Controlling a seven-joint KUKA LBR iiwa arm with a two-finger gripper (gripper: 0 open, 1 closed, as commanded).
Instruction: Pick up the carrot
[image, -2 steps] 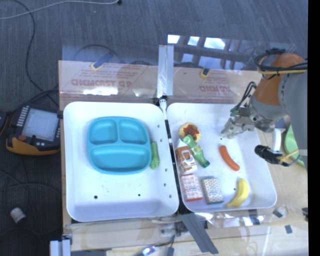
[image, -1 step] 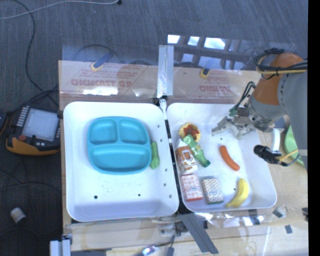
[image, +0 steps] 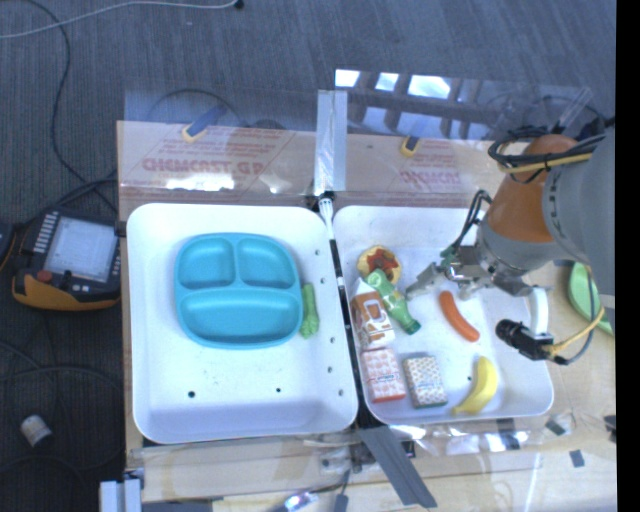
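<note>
The arm (image: 545, 200) is reaching in from the right, its orange band sitting above the wrist, and the gripper (image: 447, 278) is hanging low over the right bin (image: 540, 400), close above the upper end of the carrot (image: 459, 317). The fingers (image: 425, 279) are looking spread apart, one thin grey prong pointing left toward the toy food pile and the other angling down-right, and nothing is sitting between them. The carrot is lying flat on the white floor of the right bin, slanting from upper left to lower right, just below the gripper and apart from the other pieces. To its left, a green bottle-shaped toy (image: 398, 305) is lying tilted beside a yellow, red and green item (image: 380, 263), with an orange-and-white carton (image: 372, 320) just beside them near the divider. Lower down, a red-and-white packet (image: 382, 376) and a checked packet (image: 426, 381) are sitting side by side, and a banana (image: 480, 386) is curving along the lower right corner of the bin. Over in the left bin (image: 200, 400), a blue divided plate (image: 239, 288) is resting in the upper half, with a small green pod-like piece (image: 309, 311) lying just against its right edge.
</note>
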